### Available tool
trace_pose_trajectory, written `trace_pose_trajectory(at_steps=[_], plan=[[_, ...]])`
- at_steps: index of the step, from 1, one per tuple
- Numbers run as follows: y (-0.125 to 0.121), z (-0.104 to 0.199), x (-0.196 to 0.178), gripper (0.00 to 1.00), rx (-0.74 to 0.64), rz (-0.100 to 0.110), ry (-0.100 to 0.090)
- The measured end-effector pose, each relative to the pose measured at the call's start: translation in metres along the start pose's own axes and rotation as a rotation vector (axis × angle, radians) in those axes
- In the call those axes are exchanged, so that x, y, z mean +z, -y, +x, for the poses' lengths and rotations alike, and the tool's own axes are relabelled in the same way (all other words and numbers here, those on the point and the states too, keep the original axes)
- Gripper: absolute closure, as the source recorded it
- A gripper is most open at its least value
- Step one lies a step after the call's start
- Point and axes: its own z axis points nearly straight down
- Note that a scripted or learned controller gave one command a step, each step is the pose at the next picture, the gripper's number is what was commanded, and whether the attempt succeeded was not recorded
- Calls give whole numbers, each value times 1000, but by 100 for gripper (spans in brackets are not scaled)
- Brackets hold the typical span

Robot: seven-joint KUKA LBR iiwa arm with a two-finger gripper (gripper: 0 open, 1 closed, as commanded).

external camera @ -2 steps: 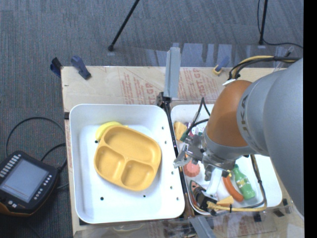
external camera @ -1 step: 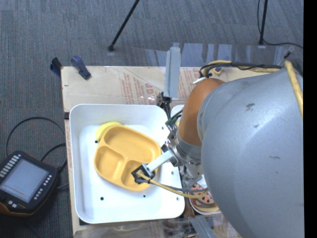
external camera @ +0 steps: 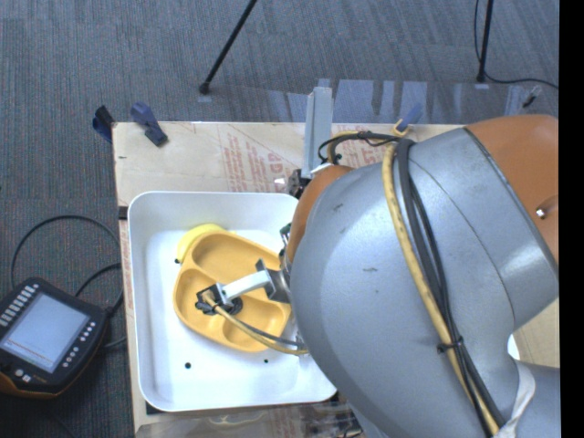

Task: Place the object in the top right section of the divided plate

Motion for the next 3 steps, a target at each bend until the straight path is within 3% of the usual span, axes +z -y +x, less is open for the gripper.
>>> trace_pose_trajectory(at_steps=[1, 2, 3], plan=[[23, 36, 1, 0, -370, -1, 8], [15, 89, 3, 0, -332, -3, 15], [-6, 89, 2, 0, -47, 11, 9]])
